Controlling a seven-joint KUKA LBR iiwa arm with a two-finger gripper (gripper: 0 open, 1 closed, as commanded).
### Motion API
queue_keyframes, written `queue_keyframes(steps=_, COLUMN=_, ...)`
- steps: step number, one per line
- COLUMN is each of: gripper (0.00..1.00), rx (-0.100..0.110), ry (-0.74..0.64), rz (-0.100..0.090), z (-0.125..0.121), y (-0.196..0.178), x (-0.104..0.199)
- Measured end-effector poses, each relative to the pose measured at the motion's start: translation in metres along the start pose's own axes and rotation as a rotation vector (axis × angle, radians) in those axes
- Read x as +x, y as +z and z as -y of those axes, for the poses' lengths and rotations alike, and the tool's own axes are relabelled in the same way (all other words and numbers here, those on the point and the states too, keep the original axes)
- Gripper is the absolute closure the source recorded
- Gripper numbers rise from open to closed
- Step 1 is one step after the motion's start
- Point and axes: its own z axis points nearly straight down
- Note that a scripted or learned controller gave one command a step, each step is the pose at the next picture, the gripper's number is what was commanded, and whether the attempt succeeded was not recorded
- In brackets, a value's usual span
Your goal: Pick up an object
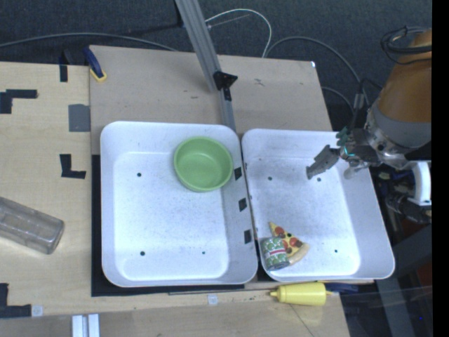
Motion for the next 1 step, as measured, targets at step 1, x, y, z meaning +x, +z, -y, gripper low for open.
queue_keyframes(steps=1, gripper=0.0, rx=0.0, ry=0.0, rz=0.0, z=0.0, y=-0.0002, x=-0.0001)
